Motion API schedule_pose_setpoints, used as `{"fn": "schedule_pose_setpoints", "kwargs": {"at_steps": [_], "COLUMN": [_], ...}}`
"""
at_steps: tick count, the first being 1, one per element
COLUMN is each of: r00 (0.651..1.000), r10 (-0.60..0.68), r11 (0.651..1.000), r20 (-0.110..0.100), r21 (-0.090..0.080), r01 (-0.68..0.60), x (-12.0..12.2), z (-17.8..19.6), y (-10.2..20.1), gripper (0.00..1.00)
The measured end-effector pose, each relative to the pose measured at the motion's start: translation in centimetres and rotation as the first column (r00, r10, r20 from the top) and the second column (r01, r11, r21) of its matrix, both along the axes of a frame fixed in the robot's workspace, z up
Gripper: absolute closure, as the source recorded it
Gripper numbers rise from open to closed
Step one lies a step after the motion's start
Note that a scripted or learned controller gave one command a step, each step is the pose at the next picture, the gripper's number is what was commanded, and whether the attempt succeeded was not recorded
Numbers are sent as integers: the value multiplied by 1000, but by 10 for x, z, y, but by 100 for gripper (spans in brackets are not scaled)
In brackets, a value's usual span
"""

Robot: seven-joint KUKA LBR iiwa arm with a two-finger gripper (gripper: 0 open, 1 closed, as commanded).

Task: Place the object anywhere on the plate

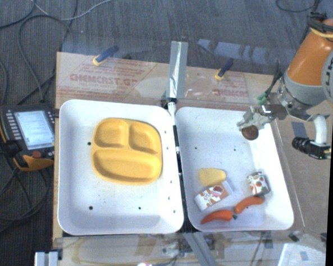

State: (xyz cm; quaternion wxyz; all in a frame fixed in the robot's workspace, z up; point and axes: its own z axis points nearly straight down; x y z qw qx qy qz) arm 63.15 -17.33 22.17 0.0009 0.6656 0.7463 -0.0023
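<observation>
While the yellow plate (128, 150) sits in the left bin (72, 208), pincer (251, 127) hovers over right bin's (279, 221) far corner w/ maybe a brown object (250, 132) at its tip; can't tell its grip

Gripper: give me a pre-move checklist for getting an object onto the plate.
1. Plate in the left bin, upright: ok.
2. Plate compartments free for a drop: ok.
3. Gripper above the right bin, near its far edge: ok.
4. Object held: cannot tell; something small, brown and round sits at the gripper tip.
5. Other items, the yellow piece, two cartons and orange pepper, lie apart from the gripper: ok.
</observation>
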Motion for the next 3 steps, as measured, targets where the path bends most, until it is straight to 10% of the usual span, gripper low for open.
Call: {"fn": "schedule_pose_setpoints", "kwargs": {"at_steps": [1, 2, 3], "r00": [999, 967, 967], "r10": [43, 255, 255], "r11": [999, 967, 967], "r20": [-2, 0, 0], "r21": [5, 3, 3], "r01": [-43, -255, -255], "x": [-24, 32, 32], "z": [-39, -38, -38], "y": [115, 201, 201], "gripper": [100, 100, 0]}}
